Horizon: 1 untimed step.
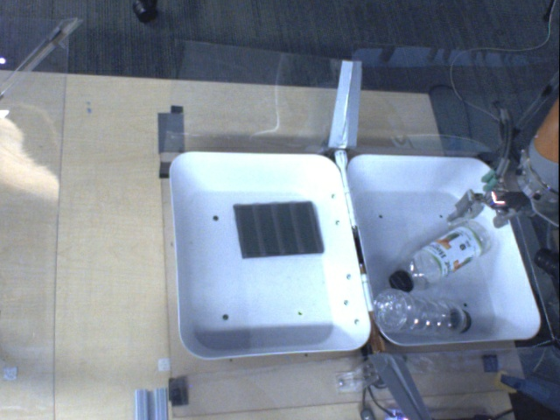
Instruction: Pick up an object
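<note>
A: Nearest edge first. Right bin, front wall: a clear ribbed bottle lies on its side along the wall, dark cap pointing right. Looks empty, see-through.

B: Just behind it?

A: A second bottle, the labelled bottle, white label with orange marks, also lying down, tilted so its black cap points down-left toward the middle of the bin floor. The two bottles are near each other; cannot tell whether they touch.

B: Left bin?

A: A dark ribbed mat flat on its floor, a little back of centre. Nothing else logged there.

B: And the arm?

A: Reaches in from the right, orange band at the frame edge. The claw hangs over the back right part of the right bin, just above the base end of the labelled bottle. One thin finger angles out to the left; whether the claw is spread or closed, I cannot tell. Nothing visible between the fingers.

B: Step in hand?

A: My reading: approach, before any grasp. Both bottles rest on the bin floor.

B: Next move?

A: Likely a descent onto the labelled bottle, fingers straddling its body across the short axis. It is round and lying down, so it may roll off a skewed pinch.

B: Beyond the bins?

A: Bare bench, then dark floor.
</note>
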Motion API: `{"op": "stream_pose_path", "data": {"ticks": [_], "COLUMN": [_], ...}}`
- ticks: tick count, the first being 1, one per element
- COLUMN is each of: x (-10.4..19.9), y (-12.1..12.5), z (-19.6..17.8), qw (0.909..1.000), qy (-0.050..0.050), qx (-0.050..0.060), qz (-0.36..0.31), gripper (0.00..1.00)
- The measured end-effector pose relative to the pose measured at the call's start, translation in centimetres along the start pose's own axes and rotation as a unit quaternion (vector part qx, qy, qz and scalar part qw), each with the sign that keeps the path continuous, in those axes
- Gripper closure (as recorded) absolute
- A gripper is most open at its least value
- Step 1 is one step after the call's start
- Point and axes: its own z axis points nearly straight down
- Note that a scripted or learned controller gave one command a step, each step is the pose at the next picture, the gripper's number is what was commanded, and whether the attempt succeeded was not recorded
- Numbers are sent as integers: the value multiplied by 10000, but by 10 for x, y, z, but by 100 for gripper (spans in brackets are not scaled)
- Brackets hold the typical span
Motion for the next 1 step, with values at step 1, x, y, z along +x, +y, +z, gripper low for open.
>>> {"op": "stream_pose_path", "data": {"ticks": [1], "x": [-21], "y": [-22], "z": [104], "qw": [9991], "qy": [-7], "qx": [-19], "qz": [-431], "gripper": [0]}}
